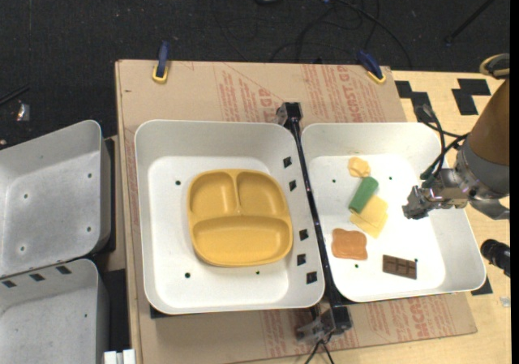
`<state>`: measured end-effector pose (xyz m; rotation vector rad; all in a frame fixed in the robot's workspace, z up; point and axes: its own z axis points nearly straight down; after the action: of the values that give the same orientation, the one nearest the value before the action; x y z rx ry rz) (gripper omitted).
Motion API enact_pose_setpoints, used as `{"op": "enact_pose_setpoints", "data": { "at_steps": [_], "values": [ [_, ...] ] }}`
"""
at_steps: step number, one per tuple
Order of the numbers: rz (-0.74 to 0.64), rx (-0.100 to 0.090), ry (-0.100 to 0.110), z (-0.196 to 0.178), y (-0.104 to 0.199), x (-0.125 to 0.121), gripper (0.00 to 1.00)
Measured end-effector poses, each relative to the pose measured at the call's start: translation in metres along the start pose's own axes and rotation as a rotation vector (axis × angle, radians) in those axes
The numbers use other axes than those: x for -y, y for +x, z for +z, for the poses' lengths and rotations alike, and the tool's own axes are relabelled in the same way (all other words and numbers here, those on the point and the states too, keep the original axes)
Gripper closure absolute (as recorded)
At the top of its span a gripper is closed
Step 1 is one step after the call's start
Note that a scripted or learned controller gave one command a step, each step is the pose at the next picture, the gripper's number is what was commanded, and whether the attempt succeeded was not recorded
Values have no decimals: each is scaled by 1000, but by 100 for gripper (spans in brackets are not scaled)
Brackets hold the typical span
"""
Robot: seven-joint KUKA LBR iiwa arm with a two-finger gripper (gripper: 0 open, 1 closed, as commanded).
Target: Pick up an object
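Where the arm (pixel 491 143) reaches in from the right, much of it is cut off by the picture's edge, so just the orange band, a grey wrist and the gripper (pixel 415 202) can be seen. That gripper hangs over the right side of the right bin (pixel 422 139), and it is small, dark and blurred; whether its jaws stand wide or narrow cannot be told, and nothing can be made out between them.

Taking the green block (pixel 363 194) as the landmark: it lies tilted near the middle of the right bin, left of the gripper and apart from it. A small yellow piece (pixel 359 166) sits just above it. A pale yellow flat piece (pixel 373 216) lies just below, its upper corner tucked under the block's lower end. Further below and slightly left rests an orange, toast-like piece (pixel 349 244). Below and to the right, near the bin's front edge, lies a dark brown bar (pixel 399 267), its surface too small to read.

Well left of the green block, in the left bin (pixel 162 192), sits a yellow divided plate (pixel 240 217) with three compartments.
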<state>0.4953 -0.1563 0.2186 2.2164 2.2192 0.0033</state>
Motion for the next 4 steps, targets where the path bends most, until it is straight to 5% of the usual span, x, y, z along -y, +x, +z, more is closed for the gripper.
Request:
{"op": "enact_pose_setpoints", "data": {
  "at_steps": [1, 4],
  "values": [
    [-1, 0, 1, -25, 0, -1, 100],
    [-7, -4, 2, -19, 146, -70, 100]
  ]
}}
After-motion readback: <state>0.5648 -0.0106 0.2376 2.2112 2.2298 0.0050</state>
